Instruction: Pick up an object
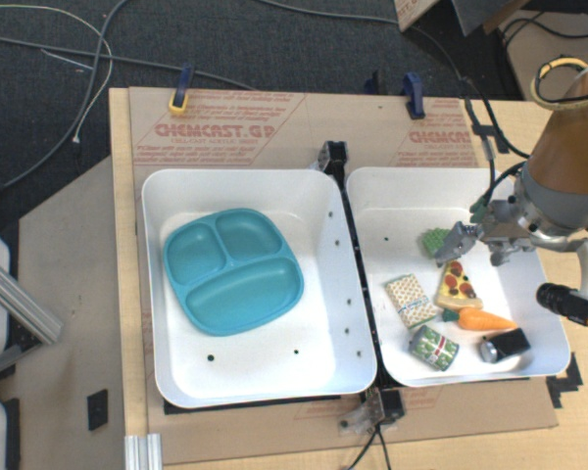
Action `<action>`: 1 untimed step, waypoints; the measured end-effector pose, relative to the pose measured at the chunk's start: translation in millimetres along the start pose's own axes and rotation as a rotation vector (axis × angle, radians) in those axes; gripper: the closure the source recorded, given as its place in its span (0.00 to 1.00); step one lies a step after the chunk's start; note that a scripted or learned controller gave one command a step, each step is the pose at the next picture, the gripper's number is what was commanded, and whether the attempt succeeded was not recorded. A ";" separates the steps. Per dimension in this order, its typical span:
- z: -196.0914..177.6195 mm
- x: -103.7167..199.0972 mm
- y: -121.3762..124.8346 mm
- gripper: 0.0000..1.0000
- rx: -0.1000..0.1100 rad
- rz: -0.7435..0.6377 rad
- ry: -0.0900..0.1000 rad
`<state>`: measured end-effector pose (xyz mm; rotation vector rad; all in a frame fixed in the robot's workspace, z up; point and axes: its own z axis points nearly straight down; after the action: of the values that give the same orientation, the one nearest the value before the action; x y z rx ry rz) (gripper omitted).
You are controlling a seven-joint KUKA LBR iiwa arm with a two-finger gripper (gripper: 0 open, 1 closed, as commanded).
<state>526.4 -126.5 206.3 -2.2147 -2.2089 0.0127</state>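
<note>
Pizza slice (pixel 458 287), a toy wedge with red dots on yellow, lies just below the tool (pixel 467 240), nearest of all the objects to it, on the floor of the right bin (pixel 392 204). The tool hangs over the upper right part of that bin, its grey metal parts pointing toward the bin's middle; whether it is open or closed cannot be told from this slant, and nothing can be seen held in it. Just beside the tool, on the side away from the arm (pixel 566 155), sits a small green leafy toy (pixel 434 240), close against the tool's tip. Below the pizza slice and touching its lower edge is an orange carrot (pixel 484 319), lying on its side. Farther below and toward the arm's side rests a dark cylinder (pixel 504 346) near the bin's lower corner. Below the tool and away from the arm lies a pale patterned packet (pixel 410 299), and under that a green and white can (pixel 433 347), tilted on its side. These things are bunched together, so the slice has neighbours on three sides.

Well apart from the tool, across the divide, the left bin (pixel 176 360) holds a blue sectioned plate (pixel 233 270). Both bins sit on a tabletop (pixel 274 125) covered in printed board.
</note>
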 end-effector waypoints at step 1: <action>-6.7 0.3 2.9 0.00 -0.014 -0.003 -0.002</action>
<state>529.4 -126.2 213.0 -2.2191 -2.2202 0.0000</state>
